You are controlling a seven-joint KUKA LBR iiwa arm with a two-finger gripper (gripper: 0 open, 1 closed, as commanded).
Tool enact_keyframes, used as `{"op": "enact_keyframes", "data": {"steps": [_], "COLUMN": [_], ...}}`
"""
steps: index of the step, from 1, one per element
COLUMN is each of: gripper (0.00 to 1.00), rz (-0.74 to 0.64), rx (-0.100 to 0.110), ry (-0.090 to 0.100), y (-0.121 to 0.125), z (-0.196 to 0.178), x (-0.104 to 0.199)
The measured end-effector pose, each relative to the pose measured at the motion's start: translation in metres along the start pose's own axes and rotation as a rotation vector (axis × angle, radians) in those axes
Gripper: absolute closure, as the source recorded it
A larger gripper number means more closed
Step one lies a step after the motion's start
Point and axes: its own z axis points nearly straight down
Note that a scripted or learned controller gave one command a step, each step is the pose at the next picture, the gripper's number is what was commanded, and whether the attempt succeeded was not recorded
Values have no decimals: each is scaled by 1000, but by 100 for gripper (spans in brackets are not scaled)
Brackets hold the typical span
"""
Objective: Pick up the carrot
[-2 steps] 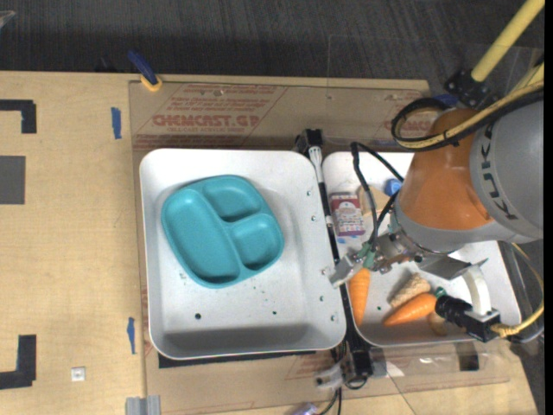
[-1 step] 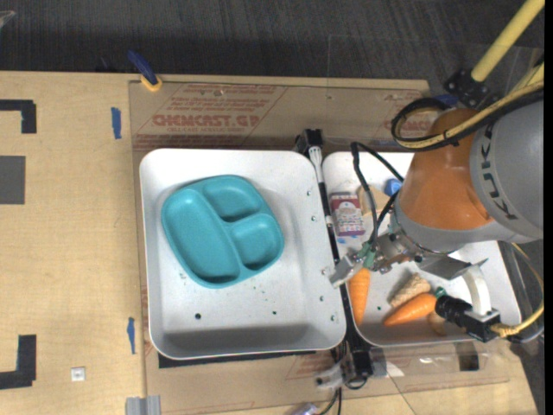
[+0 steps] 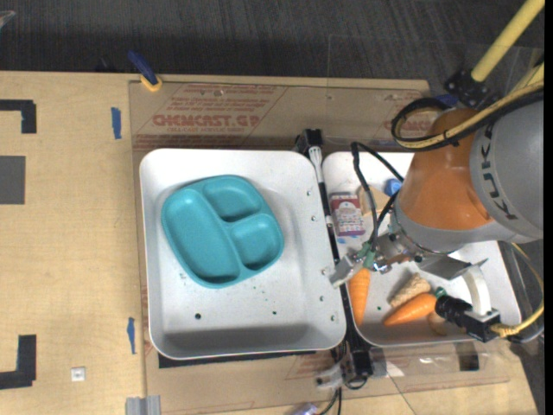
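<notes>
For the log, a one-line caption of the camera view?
KUKA arm low over the right bin beside two carrots; teal divided plate in the left bin.

Right bin (image 3: 510, 258): mostly covered by the arm above the pincer (image 3: 361, 262).
Pincer fingers: too small to tell.
Arm (image 3: 484, 180): cut off at the right edge.
Bottle (image 3: 346, 210) label above the pincer: unreadable.

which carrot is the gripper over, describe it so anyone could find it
Look in the right bin, along its left wall next to the left bin. The carrot stands lengthwise there, just under the gripper. The other carrot lies crosswise, farther right beside a pale piece.
</notes>
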Motion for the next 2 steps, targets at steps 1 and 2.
{"op": "enact_keyframes", "data": {"steps": [1, 2], "gripper": [0, 0], "rz": [0, 0], "rx": [0, 0], "ry": [0, 0], "y": [0, 0], "z": [0, 0], "x": [0, 0]}}
